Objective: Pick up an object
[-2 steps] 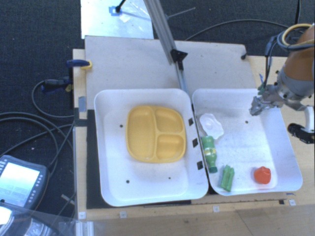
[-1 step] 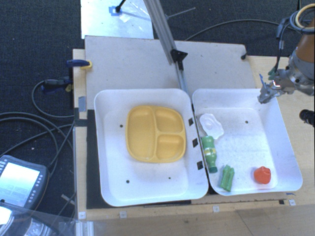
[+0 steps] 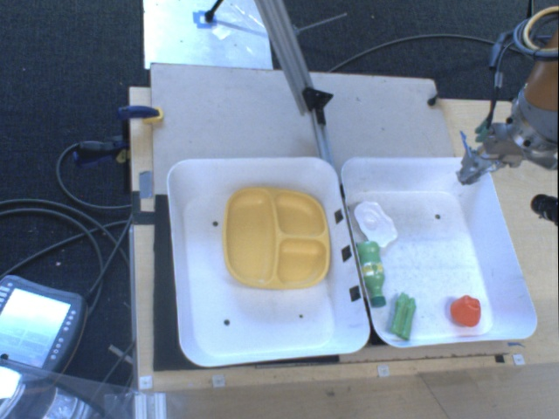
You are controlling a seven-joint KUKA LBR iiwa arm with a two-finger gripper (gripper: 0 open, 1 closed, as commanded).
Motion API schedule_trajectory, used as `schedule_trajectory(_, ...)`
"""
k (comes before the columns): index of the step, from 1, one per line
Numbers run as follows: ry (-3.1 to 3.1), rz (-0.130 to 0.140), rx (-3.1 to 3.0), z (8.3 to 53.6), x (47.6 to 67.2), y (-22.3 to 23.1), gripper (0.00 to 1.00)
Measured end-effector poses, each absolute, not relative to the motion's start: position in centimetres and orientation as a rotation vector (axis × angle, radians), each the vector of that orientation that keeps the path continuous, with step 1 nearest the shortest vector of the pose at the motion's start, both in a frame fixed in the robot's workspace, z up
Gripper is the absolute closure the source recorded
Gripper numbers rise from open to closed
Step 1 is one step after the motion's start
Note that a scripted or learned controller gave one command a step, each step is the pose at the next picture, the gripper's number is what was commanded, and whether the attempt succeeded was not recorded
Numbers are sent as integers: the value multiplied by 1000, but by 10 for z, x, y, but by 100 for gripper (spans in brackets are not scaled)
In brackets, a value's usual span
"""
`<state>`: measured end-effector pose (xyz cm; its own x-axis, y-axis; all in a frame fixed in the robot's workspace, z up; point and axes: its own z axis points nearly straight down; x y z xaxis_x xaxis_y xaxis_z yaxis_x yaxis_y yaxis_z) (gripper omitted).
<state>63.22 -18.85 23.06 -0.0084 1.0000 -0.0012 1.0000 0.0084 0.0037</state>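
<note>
The gripper [image 3: 469,169] hangs over the right bin [image 3: 502,234] at its two o'clock corner, nothing between its fingers; whether they are spread or closed I cannot tell. In that bin: white crumpled piece [image 3: 375,221] at ten o'clock, green bottle [image 3: 372,272] and green block [image 3: 403,315] toward seven, orange object [image 3: 465,311] at five. A yellow divided plate [image 3: 278,237] fills the left bin [image 3: 196,260]

I see open floor across the right bin's [image 3: 500,221] middle and back; the green bottle [image 3: 372,272], green block [image 3: 403,315] and orange cap [image 3: 465,311] crowd its front.
</note>
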Motion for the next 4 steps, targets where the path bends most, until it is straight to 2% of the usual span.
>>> schedule_trajectory(1,2235,3,2209,222,633,-135,100)
schedule_trajectory(4,2235,5,2208,220,655,27,100)
